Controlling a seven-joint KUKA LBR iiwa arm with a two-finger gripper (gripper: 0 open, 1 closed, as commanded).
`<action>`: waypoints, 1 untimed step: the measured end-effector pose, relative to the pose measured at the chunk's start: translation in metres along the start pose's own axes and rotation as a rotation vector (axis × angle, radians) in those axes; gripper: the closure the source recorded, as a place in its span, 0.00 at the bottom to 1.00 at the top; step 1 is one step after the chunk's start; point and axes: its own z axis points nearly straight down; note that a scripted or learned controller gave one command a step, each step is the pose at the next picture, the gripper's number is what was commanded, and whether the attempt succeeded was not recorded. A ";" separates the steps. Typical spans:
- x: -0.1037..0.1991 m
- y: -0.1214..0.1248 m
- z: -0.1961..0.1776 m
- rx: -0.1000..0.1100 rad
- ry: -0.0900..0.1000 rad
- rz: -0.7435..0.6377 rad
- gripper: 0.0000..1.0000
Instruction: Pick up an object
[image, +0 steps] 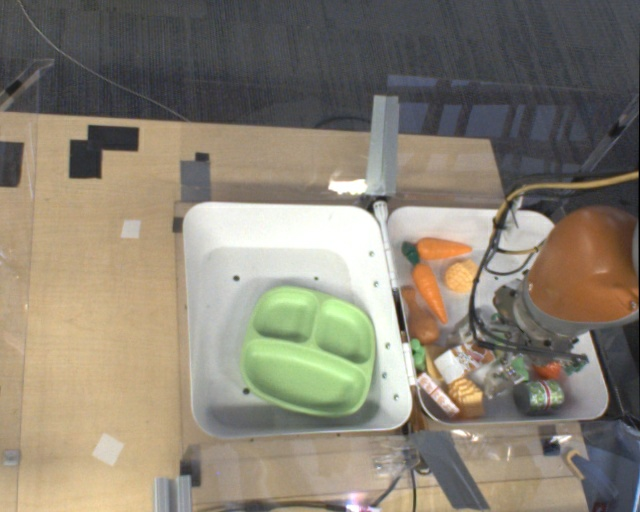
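Toy food crowds the right-hand bin (598, 400), where we see two carrots (430, 285), a dark can (540, 397) and small packets heaped near the front wall. Our arm (585, 265) hangs low over that clutter, its wrist blocking the gripper, so we cannot tell its state. We judge a clean pick needs one isolated piece. The green divided plate (308, 350) sits alone next door.

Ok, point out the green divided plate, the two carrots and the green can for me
green divided plate (308, 350), camera view, on the ridge between its compartments.
upper carrot (443, 249), camera view, on its orange body.
lower carrot (431, 291), camera view, on its orange body.
green can (540, 397), camera view, on its side.
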 end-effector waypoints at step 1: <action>-0.018 -0.006 0.001 -0.001 0.008 -0.032 0.00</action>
